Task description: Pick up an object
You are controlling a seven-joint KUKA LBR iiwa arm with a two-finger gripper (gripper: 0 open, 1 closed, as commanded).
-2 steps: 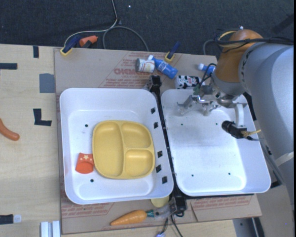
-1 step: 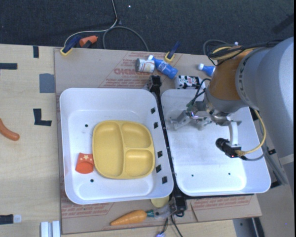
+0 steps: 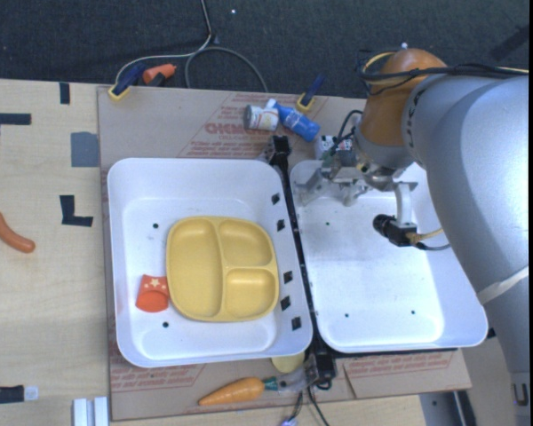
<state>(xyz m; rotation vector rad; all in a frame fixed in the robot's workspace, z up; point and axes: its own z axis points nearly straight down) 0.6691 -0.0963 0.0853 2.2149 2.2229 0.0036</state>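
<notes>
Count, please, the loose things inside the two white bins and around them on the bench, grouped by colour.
Yellow: 1, the divided plate in the left bin
Orange: 3, the cup beside the plate, the carrot and the sausage on the bench
Blue and white: 1, the bottle behind the bins
Total: 5

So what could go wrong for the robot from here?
Three risks, judged from this view. The pincer sits at the top left corner of the right bin, beside the divider, so it might bump the wall. The yellow plate and orange cup lie in the left bin, a reach across. The plate is wide and flat, probably hard to pinch.
</notes>
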